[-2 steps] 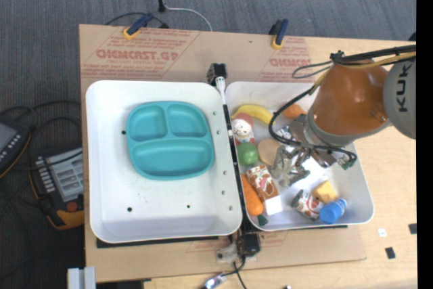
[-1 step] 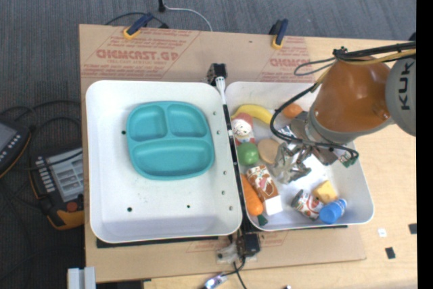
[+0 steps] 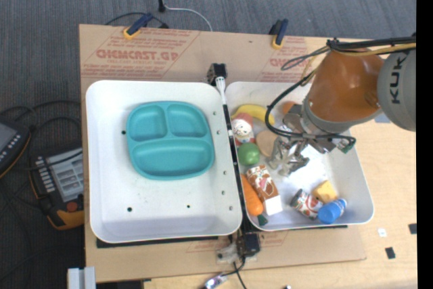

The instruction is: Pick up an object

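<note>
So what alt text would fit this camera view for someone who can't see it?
A grey and orange robot arm lowers its gripper into the right white bin of small toys. The left bin holds a teal divided tray.

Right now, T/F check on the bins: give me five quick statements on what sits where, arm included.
1. The teal divided tray lies in the left bin. True.
2. The gripper is over the left bin. False: it is over the right bin, near its middle.
3. A green ball sits by the right bin's left wall. True.
4. The blue object is in the right bin's far corner. False: it is in the near right corner, beside a yellow piece.
5. The banana lies on the teal tray. False: it lies at the far end of the right bin.
</note>
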You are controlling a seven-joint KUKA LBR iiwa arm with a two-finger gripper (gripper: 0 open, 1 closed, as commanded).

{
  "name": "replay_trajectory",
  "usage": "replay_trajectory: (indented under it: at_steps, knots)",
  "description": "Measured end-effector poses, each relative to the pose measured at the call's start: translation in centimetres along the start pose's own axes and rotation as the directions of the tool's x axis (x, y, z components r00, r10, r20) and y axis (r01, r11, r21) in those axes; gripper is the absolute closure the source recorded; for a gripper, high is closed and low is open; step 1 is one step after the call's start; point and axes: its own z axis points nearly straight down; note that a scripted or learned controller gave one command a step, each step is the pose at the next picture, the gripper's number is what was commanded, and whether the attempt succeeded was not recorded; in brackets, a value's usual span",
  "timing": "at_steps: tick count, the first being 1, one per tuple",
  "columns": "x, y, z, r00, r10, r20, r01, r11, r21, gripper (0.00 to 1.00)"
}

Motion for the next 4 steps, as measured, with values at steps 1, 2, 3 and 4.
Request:
replay_trajectory:
  at_steps: [1,2,3,4]
  knots:
    - [-0.1,-0.1,0.0,1.000,0.000,0.007,0.000,1.000,0.007,0.00]
    - [-3.1,-8.7,-6.7,0.935,-0.354,0.005,0.354,0.935,0.005,0.00]
    - [-2.2,-9.5,0.1,0.846,-0.534,0.005,0.534,0.846,0.006,0.00]
    - [0.3,-6.0,0.0,0.499,-0.867,-0.001,0.867,0.499,0.011,0.00]
